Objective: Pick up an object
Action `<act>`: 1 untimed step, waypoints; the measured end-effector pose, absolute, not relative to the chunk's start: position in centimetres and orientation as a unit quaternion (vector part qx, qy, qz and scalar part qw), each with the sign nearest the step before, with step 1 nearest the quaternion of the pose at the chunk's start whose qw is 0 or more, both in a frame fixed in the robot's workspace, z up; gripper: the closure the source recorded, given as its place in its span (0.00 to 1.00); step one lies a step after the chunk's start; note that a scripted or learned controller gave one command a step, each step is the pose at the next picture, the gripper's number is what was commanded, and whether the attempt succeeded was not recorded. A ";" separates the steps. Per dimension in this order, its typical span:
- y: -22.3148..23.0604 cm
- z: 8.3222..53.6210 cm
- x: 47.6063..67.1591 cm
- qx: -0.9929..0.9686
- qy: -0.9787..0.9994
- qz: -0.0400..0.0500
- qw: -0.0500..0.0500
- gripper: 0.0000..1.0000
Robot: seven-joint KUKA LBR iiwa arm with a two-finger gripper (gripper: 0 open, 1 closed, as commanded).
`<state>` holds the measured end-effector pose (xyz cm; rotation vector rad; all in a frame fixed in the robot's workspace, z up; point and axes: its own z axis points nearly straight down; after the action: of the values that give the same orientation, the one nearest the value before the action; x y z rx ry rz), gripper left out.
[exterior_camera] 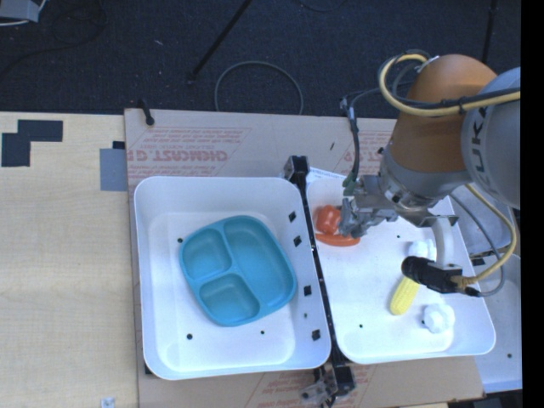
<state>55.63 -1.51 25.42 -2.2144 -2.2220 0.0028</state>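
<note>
Looking down on both bins, we see the gripper (351, 221) down at the orange object (326, 220) in the right bin (374, 338).

We find the orange object in that bin's far left corner, close to the wall shared with the left bin (141, 228). The gripper is at its right side, perhaps touching it. The wrist hides the contact, so we cannot tell whether the gripper is open or closed, nor whether it holds anything. Well apart, toward the bin's near right, we see a yellow corn-like piece (405, 295), a small white lump (438, 318) just beside it, and another white piece (418, 250) a little farther back. In the left bin a blue three-compartment plate (237, 269) lies flat near the middle.
</note>
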 end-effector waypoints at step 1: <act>3.7 25.4 54.2 -0.706 -0.708 0.001 0.002 1.00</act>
<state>54.21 3.71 25.44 -2.2139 -2.2221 0.0040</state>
